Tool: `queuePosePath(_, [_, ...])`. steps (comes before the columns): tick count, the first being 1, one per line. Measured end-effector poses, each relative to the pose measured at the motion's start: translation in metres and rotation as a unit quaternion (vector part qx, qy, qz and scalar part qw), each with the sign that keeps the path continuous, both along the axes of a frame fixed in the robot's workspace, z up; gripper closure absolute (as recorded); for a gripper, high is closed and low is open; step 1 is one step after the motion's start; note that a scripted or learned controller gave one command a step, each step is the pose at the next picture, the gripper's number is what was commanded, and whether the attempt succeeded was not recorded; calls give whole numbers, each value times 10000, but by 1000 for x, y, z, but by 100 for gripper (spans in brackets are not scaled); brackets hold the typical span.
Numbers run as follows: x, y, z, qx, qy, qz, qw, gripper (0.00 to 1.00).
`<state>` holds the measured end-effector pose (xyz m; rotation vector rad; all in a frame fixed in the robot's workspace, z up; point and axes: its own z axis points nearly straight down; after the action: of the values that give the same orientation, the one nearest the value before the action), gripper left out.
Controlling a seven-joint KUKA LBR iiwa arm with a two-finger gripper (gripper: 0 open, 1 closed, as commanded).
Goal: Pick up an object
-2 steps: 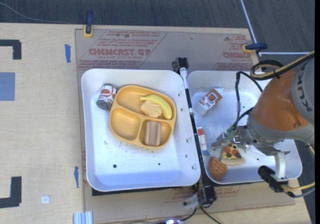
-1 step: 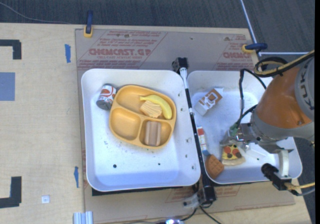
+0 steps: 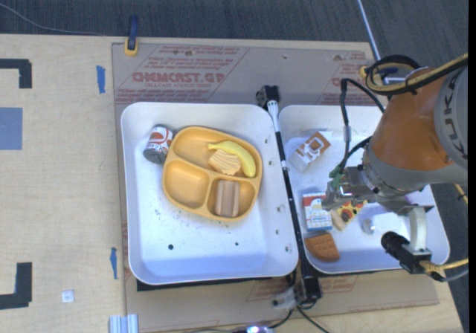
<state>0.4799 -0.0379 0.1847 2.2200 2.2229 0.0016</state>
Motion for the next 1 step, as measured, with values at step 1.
queuePosePath(1, [1,48,17,-3,-16,2,10000,100])
